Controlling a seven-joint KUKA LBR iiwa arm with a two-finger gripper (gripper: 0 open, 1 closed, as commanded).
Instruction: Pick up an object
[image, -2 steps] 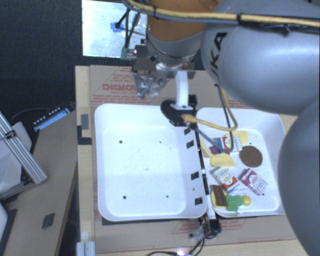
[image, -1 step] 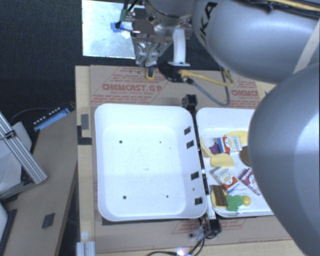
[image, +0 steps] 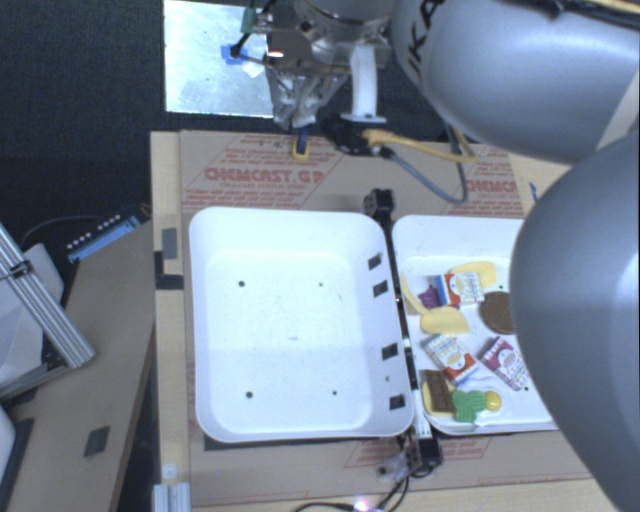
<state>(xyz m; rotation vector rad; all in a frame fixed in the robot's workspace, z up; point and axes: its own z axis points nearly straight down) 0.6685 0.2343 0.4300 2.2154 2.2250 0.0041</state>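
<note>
My gripper (image: 298, 112) hangs high at the top of the camera view, above the far edge of the cardboard sheet and well behind both bins. The right bin (image: 450, 235) holds several small items: a yellow piece (image: 472, 271), a purple piece (image: 432, 296), a red and white packet (image: 466, 289), a brown disc (image: 496, 312), another yellow piece (image: 445, 322), a brown block (image: 434, 386) and a green toy (image: 469, 404). The grey arm hides that bin's right part.
The left bin (image: 200, 300) lies beside the right one, with black clips (image: 380, 205) along the shared rim. A small yellow object (image: 300, 148) sits on the cardboard (image: 250, 175) just below the gripper. A yellow cable (image: 420, 150) runs rightward.
</note>
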